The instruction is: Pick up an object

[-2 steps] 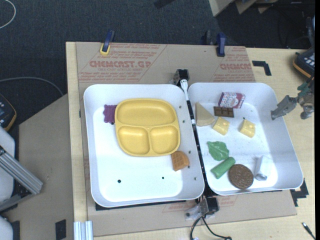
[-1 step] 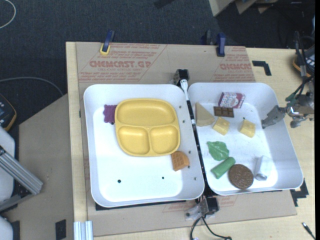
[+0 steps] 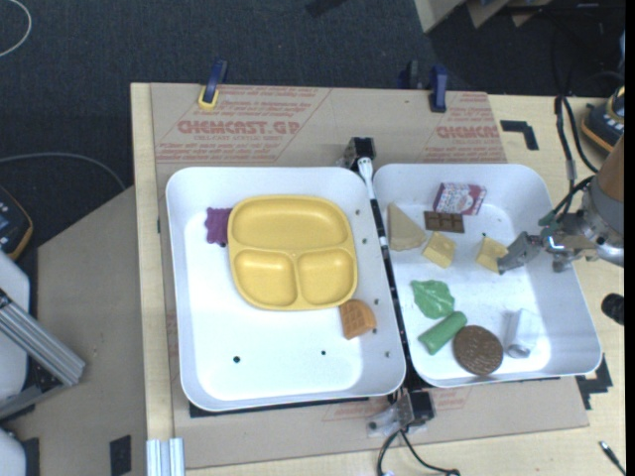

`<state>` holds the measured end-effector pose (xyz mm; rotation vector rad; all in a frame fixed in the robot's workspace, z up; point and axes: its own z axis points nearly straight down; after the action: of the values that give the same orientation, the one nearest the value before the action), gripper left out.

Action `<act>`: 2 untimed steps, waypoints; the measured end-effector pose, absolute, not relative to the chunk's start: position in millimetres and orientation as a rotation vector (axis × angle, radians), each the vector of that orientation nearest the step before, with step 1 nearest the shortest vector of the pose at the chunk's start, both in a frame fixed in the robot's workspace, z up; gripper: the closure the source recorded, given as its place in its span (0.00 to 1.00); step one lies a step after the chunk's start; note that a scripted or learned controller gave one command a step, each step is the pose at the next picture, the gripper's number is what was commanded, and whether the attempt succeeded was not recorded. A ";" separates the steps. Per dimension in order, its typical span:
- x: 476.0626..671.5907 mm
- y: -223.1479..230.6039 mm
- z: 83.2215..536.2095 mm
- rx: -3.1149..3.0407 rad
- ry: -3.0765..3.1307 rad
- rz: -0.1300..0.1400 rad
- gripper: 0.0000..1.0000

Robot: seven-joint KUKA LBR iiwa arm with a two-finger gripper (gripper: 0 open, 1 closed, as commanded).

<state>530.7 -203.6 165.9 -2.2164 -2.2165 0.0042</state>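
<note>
Camera view: you have the left bin (image 3: 198,365) carrying the yellow divided tray (image 3: 293,249) toward its far edge, a waffle piece (image 3: 357,318) at the tray's near right corner. The right bin (image 3: 566,340) holds the small pickables. Gripper (image 3: 518,253), reaching in over that bin's right edge, nothing between its fingers, sits just beside the yellow cheese chunk (image 3: 489,254), probably your target; finger spread, cannot tell.

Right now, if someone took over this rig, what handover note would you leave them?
Pincer: over the right bin, at its right side, beside a yellow cube; nothing seen held.
Right bin also holds a cheese wedge, second cube, chocolate, pink packet, green leaf, green pod, brown cookie, grey piece.
Left bin: yellow tray, waffle, purple piece.
Done: nothing picked. Left: grasp and lift one object.
</note>
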 end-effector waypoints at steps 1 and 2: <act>530.7 -198.3 103.9 -2.217 -2.218 0.002 0.00; 530.5 -197.6 83.6 -2.218 -2.218 0.002 0.00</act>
<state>530.5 -197.6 83.6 -2.2182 -2.2185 0.0021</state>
